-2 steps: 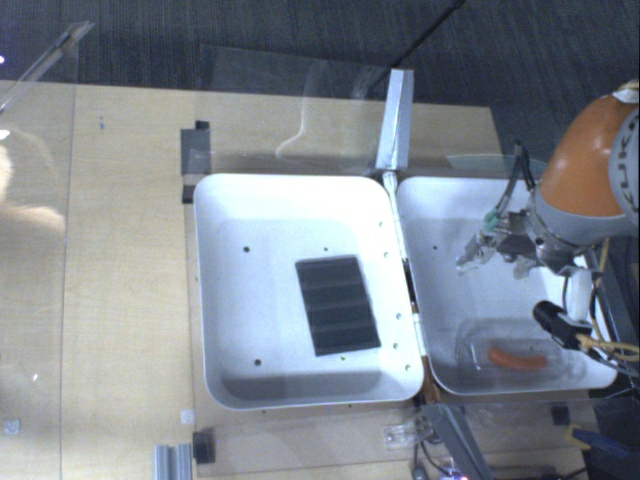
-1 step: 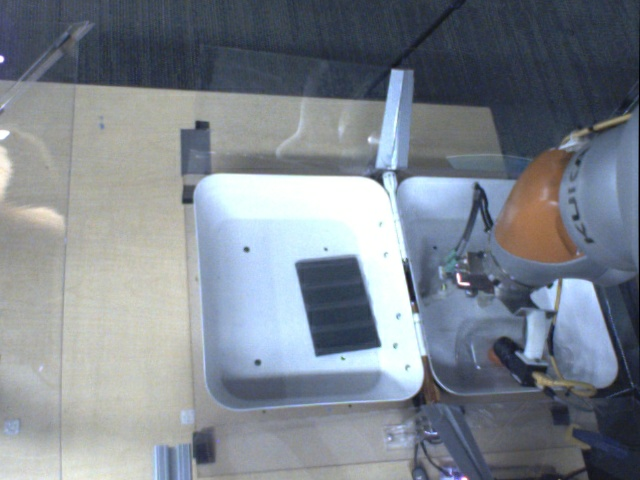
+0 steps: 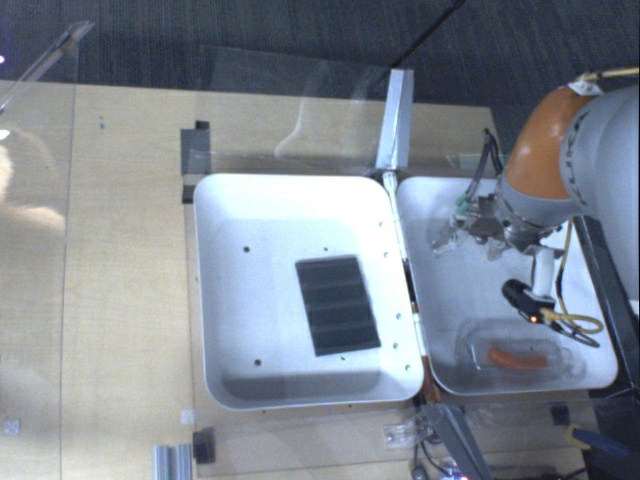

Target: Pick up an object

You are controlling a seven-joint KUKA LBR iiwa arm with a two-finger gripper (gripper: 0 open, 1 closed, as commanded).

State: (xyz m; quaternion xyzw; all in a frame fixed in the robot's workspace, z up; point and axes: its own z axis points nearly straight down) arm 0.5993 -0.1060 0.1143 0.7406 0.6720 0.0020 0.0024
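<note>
So the hand is hovering over the upper part of the right bin, hanging off the grey arm with its orange band coming in from the right. Honestly can't tell if the hand is open or closed from this angle, it's just a cluster of metal bits and cables, and nothing visible is gripped in it. Lower down in that same bin there's a clear plastic container, sort of a rounded transparent tub lying near the front wall, and inside it is an orange-red stick-shaped object lying flat. Just above the tub there's a black cable end with a small red light, dangling from the arm. The tub and the hand are well apart. Over in the left bin, there's a dark ribbed rectangular block, sitting roughly in the middle, turned a bit off-square to the bin walls. Both bins sit side by side, touching, on the light wooden worktop.
</note>
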